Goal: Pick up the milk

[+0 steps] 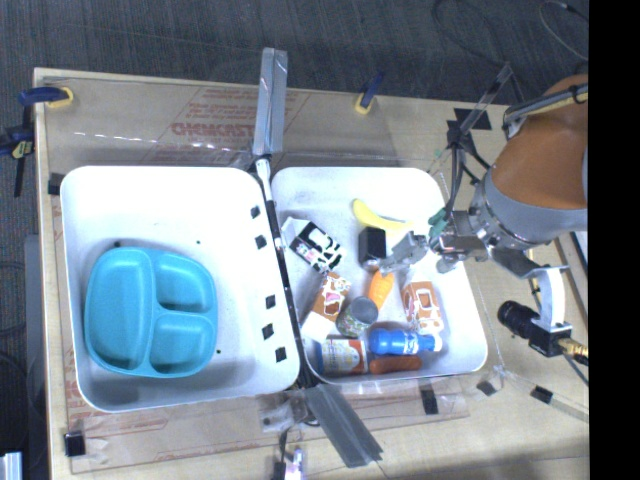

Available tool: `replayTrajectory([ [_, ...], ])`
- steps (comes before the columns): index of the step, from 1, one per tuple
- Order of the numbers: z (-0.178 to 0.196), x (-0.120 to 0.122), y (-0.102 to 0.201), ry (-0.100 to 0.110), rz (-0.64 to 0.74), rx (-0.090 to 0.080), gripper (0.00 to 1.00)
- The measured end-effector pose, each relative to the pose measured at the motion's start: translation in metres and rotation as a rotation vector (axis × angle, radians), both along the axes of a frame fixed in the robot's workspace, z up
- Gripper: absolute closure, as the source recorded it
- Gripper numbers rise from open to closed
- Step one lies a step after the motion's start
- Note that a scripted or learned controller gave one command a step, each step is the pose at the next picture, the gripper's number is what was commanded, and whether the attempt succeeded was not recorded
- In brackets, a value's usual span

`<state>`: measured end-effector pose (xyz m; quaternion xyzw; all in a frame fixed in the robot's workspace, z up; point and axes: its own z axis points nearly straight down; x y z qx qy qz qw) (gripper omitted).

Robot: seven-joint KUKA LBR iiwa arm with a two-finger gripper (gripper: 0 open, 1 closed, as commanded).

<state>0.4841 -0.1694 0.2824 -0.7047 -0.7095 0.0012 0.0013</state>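
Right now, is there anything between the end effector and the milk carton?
Yes, sideways: a black object lies between the end effector and the milk carton. Nothing lies on top of the carton, so a path from above looks open.

A robotics lab is indicated: two white bins [165, 193] are fixed to a taped, clamped bench [140, 103], a robot arm [535, 173] is mounted beside them, and cables [470, 13] are strewn over dark carpet.
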Motion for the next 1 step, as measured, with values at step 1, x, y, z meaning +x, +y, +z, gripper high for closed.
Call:
replayTrajectory([
  [1, -0.0855, 0.0040, -0.0413, 0.001, -0.104, 0.000, 0.00],
])
